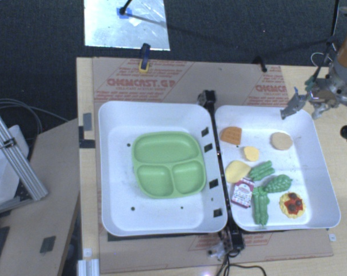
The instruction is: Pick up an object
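Observation:
The right bin point(323, 171) holds several toy foods: a brown bread slice point(231, 135), a tan round cookie point(281, 141), a small yellow piece point(251, 153), a larger yellow chip point(237, 170), green pea pods point(261, 170), a red-and-white packet point(242, 193) and a small pizza point(292, 204). My gripper point(305, 107) hangs above the bin's far right corner, up and to the right of the cookie. Its two fingers stand apart with nothing between them.
The left bin point(113, 154) carries a green three-part plate point(168, 164). A black divider with clips point(215, 160) runs between the bins. Cardboard point(162, 82) lies under both bins. A metal frame point(12, 160) stands at the left.

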`<state>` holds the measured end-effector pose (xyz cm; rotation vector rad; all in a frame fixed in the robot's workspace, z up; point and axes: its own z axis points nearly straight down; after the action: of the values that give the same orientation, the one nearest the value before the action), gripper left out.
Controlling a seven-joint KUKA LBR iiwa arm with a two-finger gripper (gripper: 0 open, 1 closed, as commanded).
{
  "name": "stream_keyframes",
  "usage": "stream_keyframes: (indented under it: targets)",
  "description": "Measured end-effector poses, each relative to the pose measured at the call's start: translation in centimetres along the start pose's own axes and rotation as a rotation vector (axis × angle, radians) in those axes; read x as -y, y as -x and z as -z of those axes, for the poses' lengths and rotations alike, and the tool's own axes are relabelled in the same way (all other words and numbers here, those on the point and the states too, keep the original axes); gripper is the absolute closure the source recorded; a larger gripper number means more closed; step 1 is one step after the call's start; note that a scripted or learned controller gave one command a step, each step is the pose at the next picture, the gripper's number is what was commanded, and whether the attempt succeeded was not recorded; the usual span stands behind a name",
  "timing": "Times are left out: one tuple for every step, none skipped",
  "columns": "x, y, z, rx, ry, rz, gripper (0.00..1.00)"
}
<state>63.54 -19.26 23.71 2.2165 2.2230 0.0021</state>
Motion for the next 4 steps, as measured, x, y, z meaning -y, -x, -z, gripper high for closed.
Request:
stream_keyframes:
  targets:
    - [3.0, -4.8, -8.0, -0.004, -0.009, 0.004, 0.00]
    - [-2.2, -5.6, -14.8, 0.001, 0.004, 0.004, 0.00]
    - [1.8, -5.1, -15.3, -0.001, -0.004, -0.002, 0.00]
    - [-3.5, -5.1, -15.1, 0.001, 0.005, 0.003, 0.00]
